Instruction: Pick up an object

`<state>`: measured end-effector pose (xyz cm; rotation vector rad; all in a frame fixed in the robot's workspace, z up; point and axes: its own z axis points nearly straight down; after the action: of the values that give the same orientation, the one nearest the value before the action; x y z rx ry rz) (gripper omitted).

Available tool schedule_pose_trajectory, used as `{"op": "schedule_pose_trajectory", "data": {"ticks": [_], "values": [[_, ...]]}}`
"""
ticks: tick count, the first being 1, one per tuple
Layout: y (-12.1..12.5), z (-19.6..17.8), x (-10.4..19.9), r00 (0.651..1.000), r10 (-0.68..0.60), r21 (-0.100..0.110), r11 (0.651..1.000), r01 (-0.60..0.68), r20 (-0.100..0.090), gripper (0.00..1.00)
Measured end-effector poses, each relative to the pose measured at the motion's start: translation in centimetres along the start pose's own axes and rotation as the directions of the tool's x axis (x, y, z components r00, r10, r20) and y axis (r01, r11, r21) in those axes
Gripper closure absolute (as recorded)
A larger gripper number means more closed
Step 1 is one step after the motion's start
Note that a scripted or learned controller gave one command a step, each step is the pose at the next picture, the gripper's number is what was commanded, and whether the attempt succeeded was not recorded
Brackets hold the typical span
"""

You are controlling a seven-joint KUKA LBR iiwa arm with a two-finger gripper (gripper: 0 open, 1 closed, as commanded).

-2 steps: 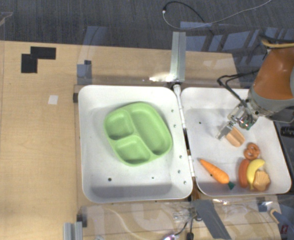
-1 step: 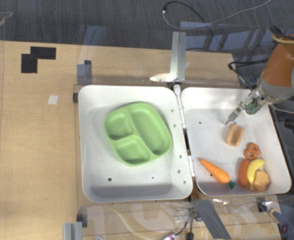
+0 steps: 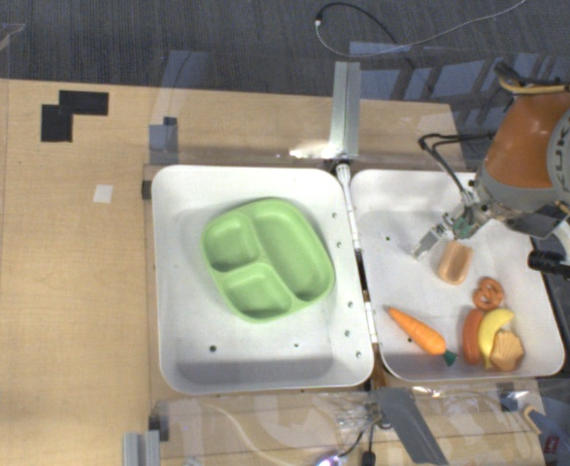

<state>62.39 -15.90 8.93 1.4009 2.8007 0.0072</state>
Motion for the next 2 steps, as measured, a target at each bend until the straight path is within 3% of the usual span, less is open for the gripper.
{"op": "schedule_pose_trajectory", "data": {"ticks": [1,2], "values": [[-7.9,-4.8,1.1,0.967,-0.254,0.003,0.967,0.254,-0.001,0.00],[-2.5,-0.1,-0.7,0.912,-0.411,0.000,0.912,0.411,0.005,0.00]]}}
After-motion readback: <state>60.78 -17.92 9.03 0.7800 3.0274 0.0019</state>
